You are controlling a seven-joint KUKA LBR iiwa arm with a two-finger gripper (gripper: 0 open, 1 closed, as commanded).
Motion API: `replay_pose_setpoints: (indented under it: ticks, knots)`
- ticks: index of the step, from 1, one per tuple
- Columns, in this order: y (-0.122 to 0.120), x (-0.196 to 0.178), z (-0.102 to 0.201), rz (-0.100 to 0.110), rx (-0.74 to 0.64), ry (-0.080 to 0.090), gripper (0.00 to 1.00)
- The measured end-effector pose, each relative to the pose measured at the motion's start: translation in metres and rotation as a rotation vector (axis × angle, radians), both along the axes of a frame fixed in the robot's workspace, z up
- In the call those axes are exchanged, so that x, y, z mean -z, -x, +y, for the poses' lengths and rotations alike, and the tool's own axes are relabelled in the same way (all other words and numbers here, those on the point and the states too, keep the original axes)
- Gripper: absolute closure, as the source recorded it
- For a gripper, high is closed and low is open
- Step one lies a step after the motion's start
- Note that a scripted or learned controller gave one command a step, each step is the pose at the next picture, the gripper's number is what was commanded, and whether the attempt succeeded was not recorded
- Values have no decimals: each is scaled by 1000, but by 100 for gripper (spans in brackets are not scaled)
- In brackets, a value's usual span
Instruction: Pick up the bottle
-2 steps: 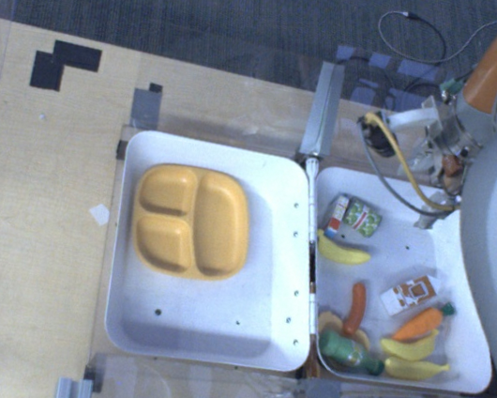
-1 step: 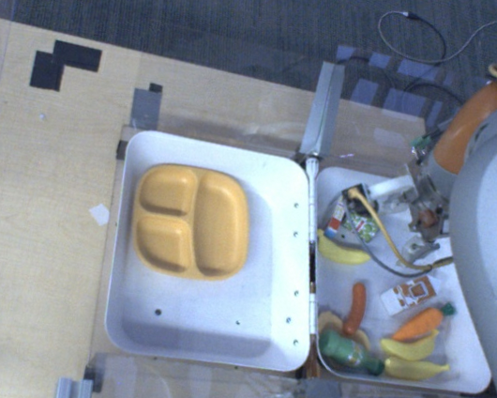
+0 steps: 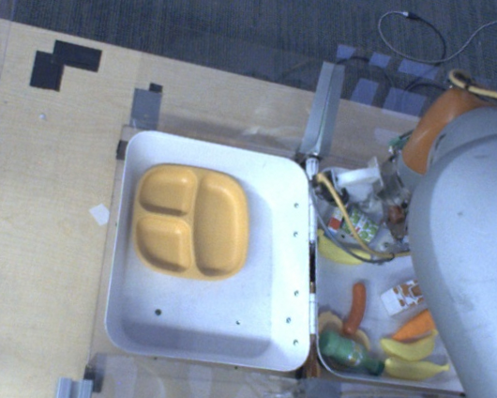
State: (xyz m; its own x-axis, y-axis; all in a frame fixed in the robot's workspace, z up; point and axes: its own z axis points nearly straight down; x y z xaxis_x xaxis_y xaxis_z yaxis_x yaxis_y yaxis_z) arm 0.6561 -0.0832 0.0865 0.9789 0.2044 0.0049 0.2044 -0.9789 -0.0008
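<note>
1. No legible text, brand, number or sign is found on any surface.
2. A small white and orange packet (image 3: pixel 400 294) in the right bin (image 3: pixel 325 350) carries printing; it is too small to be read.

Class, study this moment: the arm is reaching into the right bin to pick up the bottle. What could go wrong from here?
1. The green bottle lies on its side, crowded by a sausage and a banana; a grasp might catch a neighbour instead.
2. The bottle sits near the bin's near wall, leaving little room.
3. The gripper is at the bin's far end among wires, so they could snag.
</note>
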Motion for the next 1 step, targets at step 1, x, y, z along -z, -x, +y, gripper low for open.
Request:
replay_pose_setpoints:
  ticks: [1]
  knots:
    - [0, 0, 0, 0, 1, 0, 0]
